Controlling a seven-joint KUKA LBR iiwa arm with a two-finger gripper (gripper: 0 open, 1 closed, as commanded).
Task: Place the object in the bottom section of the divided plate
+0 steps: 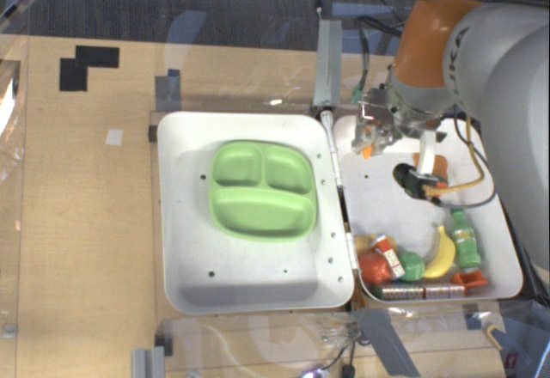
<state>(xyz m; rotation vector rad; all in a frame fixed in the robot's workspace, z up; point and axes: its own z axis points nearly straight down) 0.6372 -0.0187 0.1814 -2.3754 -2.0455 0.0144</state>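
A green divided plate [262,192] lies in the middle of the left bin [185,282], its wide bottom section [258,215] facing the front and bare. My gripper [371,134] hangs over the back left corner of the right bin [378,187], close to the wall between the two bins. A small orange bit [367,147] shows at its tip; I cannot tell whether it is a held thing. Several toy foods lie at the front of the right bin: a banana [443,254], a green bottle [465,243], a red tomato [374,267] and a red-and-white carton [391,254].
A green pepper [412,265], a brown bar [397,291] and a red piece [468,280] also crowd the right bin's front edge. An orange block [440,165] sits near the wrist. A metal post [326,67] rises behind the wall between the bins.
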